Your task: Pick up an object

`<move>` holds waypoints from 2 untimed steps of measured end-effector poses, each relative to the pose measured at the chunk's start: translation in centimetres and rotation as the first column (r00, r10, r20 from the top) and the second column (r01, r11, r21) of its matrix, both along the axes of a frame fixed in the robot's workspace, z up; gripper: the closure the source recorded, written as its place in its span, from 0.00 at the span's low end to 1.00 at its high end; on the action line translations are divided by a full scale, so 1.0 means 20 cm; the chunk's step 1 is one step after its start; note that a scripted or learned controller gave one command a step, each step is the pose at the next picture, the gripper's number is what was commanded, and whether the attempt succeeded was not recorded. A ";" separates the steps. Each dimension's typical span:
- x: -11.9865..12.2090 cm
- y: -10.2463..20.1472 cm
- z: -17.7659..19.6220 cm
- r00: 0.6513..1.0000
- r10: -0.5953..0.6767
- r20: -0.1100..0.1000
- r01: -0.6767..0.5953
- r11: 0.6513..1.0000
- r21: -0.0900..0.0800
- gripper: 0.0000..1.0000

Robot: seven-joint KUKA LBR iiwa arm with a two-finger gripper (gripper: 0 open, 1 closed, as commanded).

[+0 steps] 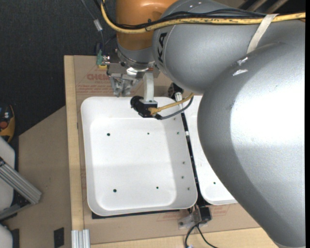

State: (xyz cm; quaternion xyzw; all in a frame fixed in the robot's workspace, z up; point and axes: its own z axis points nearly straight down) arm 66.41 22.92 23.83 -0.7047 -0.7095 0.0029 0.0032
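— Two shallow white plastic bins sit side by side on the tan board bench (72, 145), don't they? What's in them?

— The left bin (135, 160) shows a smooth, glossy floor with rounded corners and a few small dark dots (108, 134) spaced over it. Of the right bin (215, 191) I see just a strip along its left wall and its near left corner; the rest is hidden behind the big grey arm (242, 97).

— So where's the object to pick up?

— Can't say from here. If it lies in the right bin, the arm covers it.

— And the gripper?

— The two-finger gripper (122, 87) hangs below the orange band (140, 14), right at the far edge of the left bin, near the middle of that rim and over the bench border just beyond it. It's small and grey against grey; I can't make out whether it is spread or closed, and I see nothing between its tips.

— Anything else about?

— Faded red lettering (94, 76) on the bench's far left corner, a black strip (189, 145) running between the two bins, a black clip with a cable (201, 213) at the near edge, and a ribbed silver metal rail (19, 181) off the bench's left side.
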 end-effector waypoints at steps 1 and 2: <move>0.01 -0.11 0.31 1.000 -0.008 0.015 0.008 1.000 0.001 1.00; 0.01 -0.29 0.50 1.000 -0.010 0.014 0.010 1.000 0.000 1.00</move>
